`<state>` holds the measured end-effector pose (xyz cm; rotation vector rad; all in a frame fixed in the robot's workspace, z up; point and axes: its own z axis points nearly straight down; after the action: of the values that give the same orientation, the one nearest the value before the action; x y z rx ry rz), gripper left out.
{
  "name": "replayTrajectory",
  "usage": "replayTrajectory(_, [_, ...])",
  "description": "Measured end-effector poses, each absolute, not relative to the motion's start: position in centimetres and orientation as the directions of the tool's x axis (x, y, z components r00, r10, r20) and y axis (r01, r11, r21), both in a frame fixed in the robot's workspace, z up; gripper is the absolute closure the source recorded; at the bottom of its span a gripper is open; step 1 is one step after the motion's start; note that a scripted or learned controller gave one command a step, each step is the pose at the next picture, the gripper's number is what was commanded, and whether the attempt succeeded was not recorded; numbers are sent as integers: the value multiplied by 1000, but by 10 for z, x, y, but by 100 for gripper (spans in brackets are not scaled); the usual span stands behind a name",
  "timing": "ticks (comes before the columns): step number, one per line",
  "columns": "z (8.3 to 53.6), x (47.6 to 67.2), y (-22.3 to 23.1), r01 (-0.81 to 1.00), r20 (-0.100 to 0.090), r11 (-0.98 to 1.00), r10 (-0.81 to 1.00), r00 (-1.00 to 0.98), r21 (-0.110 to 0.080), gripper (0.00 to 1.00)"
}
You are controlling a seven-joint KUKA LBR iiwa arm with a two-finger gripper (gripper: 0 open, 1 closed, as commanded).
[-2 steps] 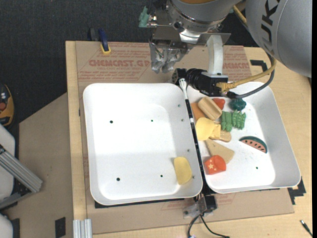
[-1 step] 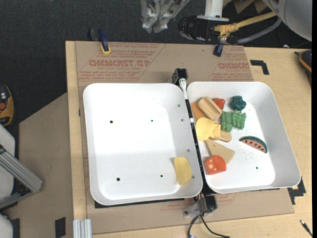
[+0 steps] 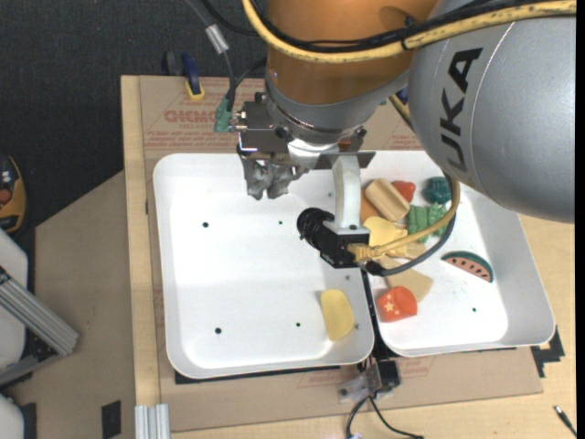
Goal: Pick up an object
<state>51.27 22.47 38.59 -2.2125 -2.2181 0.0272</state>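
Yellow potato-looking piece sits in the left bin, near its front right corner. Gripper hangs over that bin's back part, well apart from the piece; fingers look pinched together with nothing between them.

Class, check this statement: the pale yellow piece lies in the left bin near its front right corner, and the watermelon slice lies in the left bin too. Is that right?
Not quite. The camera view shows the watermelon slice in the right bin, near its right side. The pale yellow piece does lie in the left bin near its front right corner.
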Motion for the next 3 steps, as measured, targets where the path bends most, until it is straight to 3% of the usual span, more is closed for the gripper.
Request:
replayTrajectory(1, [529, 550, 224, 1000, 7, 1, 1000, -1, 18, 100])
replayTrajectory(2, [537, 477, 225, 1000, 1, 4, 1000, -4, -1, 100])
replayTrajectory(3, [535, 479, 225, 1000, -1, 2, 1000, -2, -2, 0])
